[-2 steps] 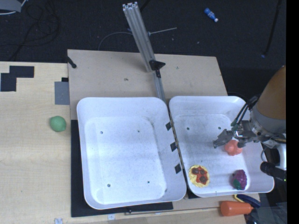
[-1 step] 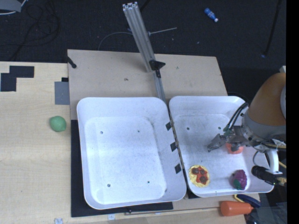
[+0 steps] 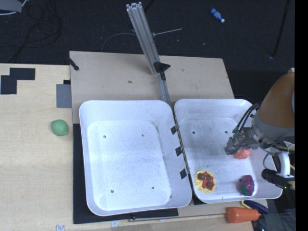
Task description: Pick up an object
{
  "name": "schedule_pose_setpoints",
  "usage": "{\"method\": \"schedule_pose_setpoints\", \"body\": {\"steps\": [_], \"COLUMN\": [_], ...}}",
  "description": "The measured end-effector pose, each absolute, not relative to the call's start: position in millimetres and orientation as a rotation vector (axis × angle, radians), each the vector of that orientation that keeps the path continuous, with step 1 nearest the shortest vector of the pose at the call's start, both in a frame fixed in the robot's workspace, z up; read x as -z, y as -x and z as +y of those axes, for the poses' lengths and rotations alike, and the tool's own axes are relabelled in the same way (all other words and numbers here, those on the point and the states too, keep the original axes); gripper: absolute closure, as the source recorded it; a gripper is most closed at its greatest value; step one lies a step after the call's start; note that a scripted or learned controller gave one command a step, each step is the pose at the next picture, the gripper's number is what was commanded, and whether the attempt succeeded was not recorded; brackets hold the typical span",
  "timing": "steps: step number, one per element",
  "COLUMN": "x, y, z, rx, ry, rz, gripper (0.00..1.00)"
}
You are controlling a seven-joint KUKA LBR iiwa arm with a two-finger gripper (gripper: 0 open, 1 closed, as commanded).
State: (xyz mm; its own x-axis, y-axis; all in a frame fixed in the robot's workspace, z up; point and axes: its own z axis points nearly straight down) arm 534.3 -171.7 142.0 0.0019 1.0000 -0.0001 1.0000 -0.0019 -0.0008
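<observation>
Gripper (image 3: 236,147) low over a small orange-red object (image 3: 242,153), right bin (image 3: 211,107).

Lower frame: a purple object (image 3: 247,185) and a yellow-red one (image 3: 205,181) lie apart from it. The orange-red piece sits touching the gripper's underside at mid-right; I cannot tell whether it is gripped. Off-centre, it could squirt toward the bin wall. Far left: a green ball (image 3: 59,127).

Dark carpeted floor (image 3: 96,13) is showing behind, cables (image 3: 43,4) trailing across it. Light wooden tabletop (image 3: 29,177) is sitting left, a tan board (image 3: 115,76) lying on it, metal rail (image 3: 144,37) slanting upward.
</observation>
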Motion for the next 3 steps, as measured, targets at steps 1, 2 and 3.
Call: {"method": "schedule_pose_setpoints", "body": {"steps": [1,2,3], "x": [-195,-256,-286], "y": [-532.9,-529.7,-529.9], "z": [-183,-186,-186], "rx": [0.002,0.004,0.001], "ry": [2.226,2.225,2.223], "rz": [-2.221,-2.224,-2.222], "gripper": [1.00,1.00,1.00]}}
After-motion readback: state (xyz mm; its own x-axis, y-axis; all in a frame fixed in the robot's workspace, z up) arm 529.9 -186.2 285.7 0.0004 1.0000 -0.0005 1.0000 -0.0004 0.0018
